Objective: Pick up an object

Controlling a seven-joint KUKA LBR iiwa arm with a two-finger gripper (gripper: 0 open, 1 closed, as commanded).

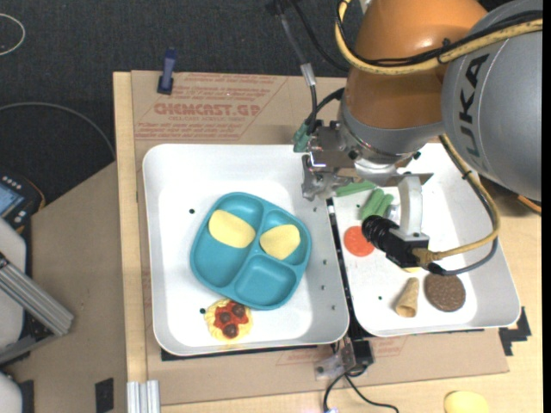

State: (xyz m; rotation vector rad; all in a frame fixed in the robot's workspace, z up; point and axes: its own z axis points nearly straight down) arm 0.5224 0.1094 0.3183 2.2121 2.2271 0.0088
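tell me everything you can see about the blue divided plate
The blue divided plate is a teal, plastic-looking dish with rounded corners and raised ridges splitting it into three compartments. It lies flat, turned at an angle, in the left bin. The two upper compartments each hold a pale yellow piece; the larger lower compartment holds nothing. A small pizza-like toy lies at its lower edge, touching or nearly so. The gripper is not on it.

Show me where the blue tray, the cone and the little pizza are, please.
Blue tray (245, 278): camera view, on its bare lower compartment.
Cone (407, 297): camera view, on the middle of its body.
Pizza (228, 318): camera view, on its red-topped centre.
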